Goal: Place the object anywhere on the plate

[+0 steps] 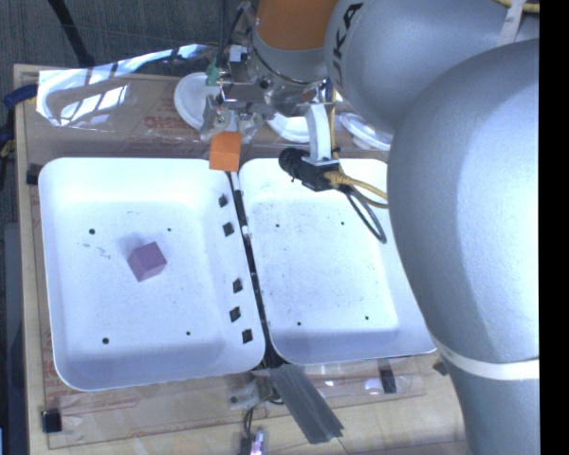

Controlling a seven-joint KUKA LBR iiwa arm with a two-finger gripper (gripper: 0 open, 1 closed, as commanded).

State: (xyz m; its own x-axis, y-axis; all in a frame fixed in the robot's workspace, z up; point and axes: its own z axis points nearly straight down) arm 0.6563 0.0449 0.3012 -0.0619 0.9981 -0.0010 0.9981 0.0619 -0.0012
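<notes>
The grey arm (436, 159) fills the right of the view, its orange band at the top, reaching over the surface (123, 121) toward the far edge of the two white bins. The left bin (76, 349) holds a purple cube (147, 260) lying near its middle; the right bin (379, 320) lies partly under the arm. Beyond the bins sits a white plate (192, 98), partly covered by the wrist. The claw (229, 133) hangs just above the far end of the seam between the bins, and an orange block (225, 151) sits right at its tip — seemingly pinched between closed fingers, though the fingers are too small and cluttered to make out for certain. To do this step well, I would carry the block a little farther back and to the left until it is squarely over the plate, lower it close, and only then let go — a release from here would likely drop it on the bin rims. How far the plate extends under the arm is hidden.
</notes>
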